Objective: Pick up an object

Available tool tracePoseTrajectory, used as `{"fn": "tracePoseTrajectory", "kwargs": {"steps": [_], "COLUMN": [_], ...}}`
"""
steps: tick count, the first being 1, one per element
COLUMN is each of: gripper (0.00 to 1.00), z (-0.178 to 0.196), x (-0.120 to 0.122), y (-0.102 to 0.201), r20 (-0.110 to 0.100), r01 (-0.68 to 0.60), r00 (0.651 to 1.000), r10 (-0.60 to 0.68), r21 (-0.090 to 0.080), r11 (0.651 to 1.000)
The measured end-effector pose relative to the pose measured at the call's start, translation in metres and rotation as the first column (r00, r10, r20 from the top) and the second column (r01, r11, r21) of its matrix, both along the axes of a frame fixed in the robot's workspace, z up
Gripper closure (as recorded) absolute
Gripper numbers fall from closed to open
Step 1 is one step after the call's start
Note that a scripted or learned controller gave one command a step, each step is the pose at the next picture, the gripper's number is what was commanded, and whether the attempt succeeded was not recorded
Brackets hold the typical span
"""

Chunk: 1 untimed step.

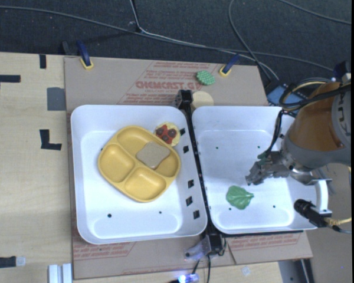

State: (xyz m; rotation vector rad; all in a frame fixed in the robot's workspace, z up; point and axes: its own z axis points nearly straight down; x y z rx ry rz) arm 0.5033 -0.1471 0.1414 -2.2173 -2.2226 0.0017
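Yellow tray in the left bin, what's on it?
A tan slice of bread lies across the middle of the yellow tray. A small red-and-dark item sits at its upper right rim. What the bread covers can't be seen.

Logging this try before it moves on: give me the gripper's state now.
Gripper: low in the right bin, just above the green leaf-shaped item and apart from it; open or shut cannot be told, nothing visibly held.

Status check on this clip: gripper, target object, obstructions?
Gripper low in right bin, nothing seen between its fingers. Green leaf piece lying just below it, ungrasped. Yellow tray in left bin, well clear.
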Motion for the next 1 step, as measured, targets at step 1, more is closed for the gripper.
{"fn": "tracePoseTrajectory", "kwargs": {"steps": [1], "gripper": [1.0], "z": [0.0628], "x": [-0.0005], "y": [0.0026], "r20": [0.007], "r01": [0.001], "r00": [1.0], "r10": [-0.001], "r21": [-0.002], "r11": [1.0]}}
